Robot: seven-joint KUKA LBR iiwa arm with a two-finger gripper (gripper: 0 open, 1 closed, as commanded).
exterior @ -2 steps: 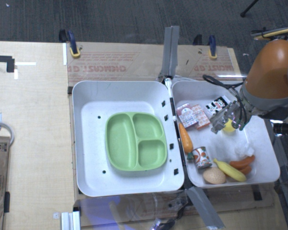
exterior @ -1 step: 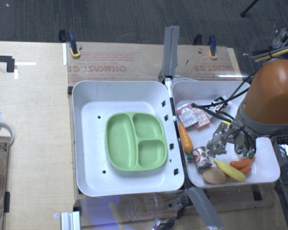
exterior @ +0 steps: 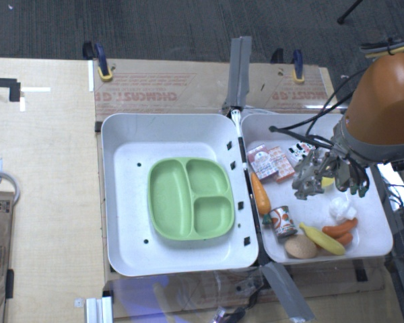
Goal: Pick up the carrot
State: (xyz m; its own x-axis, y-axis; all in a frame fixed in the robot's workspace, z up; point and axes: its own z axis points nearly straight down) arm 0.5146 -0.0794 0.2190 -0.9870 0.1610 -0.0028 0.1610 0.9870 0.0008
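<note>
Blurring the hand (exterior: 308, 188), well apart from carrot (exterior: 258, 192).

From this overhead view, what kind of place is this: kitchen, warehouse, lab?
Most likely a robotics lab test bench. Two white bins sit on a wooden bench fixed with clamps, toy food such as the carrot lies in the right bin, and the arm's gripper hangs over it.
</note>
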